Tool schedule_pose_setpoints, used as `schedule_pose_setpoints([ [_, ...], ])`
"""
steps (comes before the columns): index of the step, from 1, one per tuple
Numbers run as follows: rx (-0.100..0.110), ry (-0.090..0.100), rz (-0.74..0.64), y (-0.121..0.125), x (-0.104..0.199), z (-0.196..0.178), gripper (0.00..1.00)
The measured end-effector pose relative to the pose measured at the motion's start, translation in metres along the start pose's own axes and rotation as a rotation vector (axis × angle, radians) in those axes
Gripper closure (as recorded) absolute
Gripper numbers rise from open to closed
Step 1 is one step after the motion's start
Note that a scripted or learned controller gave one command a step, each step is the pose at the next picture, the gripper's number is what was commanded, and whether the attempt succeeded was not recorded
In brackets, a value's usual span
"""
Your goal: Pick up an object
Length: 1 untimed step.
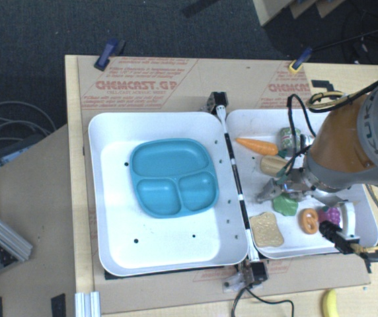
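My gripper (pixel 276 190) hangs low in the right bin (pixel 258 121), near that bin's left side. Just below and to the right of it lies a green object (pixel 285 206). A tan rounded item (pixel 272 165) sits just above it. An orange carrot (pixel 258 146) lies toward the bin's far left, with a small can (pixel 289 138) beside it. A speckled bread slice (pixel 266 229) rests at the near left corner. An orange-red piece (pixel 309 220) and a purple item (pixel 333 214) lie under the arm's wrist, partly hidden by it.
The left bin (pixel 110 243) holds a blue divided plate (pixel 174 177). A black divider rail (pixel 234 177) runs between the bins. Clamps (pixel 109 54) sit at the board's far edge. A yellow object (pixel 330 302) lies off the board at the near right.
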<state>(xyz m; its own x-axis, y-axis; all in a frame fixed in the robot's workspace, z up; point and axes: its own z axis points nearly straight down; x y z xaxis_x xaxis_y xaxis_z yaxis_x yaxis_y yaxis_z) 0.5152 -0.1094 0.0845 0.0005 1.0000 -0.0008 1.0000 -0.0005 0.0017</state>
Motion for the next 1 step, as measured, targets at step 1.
schedule_pose_setpoints([
  [1,-0.003,-0.001,0.001,0.0009,-0.0002,-0.0107,1.0],
])
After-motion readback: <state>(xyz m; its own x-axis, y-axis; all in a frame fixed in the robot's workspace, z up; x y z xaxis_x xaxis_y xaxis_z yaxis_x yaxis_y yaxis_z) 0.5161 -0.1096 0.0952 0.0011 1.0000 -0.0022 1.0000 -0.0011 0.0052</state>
